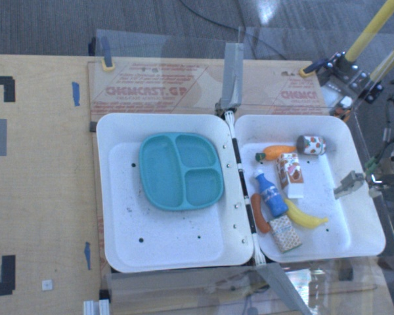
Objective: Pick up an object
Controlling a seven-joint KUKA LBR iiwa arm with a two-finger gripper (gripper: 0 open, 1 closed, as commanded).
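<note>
Nearest the camera, in the right bin point(335, 241), a speckled box point(286, 233) lies tilted at the front of the cluster. A banana point(306, 218) curves just beside it on the right, and a red sausage point(259, 214) lies on its left, close to the bin's inner wall. Between these two, a blue bottle point(270, 194) lies on its side, its white cap pointing away. Just behind it lies a brown-and-white carton point(290, 174), then an orange carrot point(276, 152) and a small dark can point(311, 145) at the far side — all loose on the bin floor.

The gripper point(350, 184) shows as a grey piece over the right bin's right rim, apart from every object and holding none of them; whether it is open or closed cannot be told.

In the left bin point(171, 241), a teal divided plate point(182, 170) lies flat, towards the far side.

Beyond both bins lies a clear sheet point(151, 84) with red lettering.
</note>
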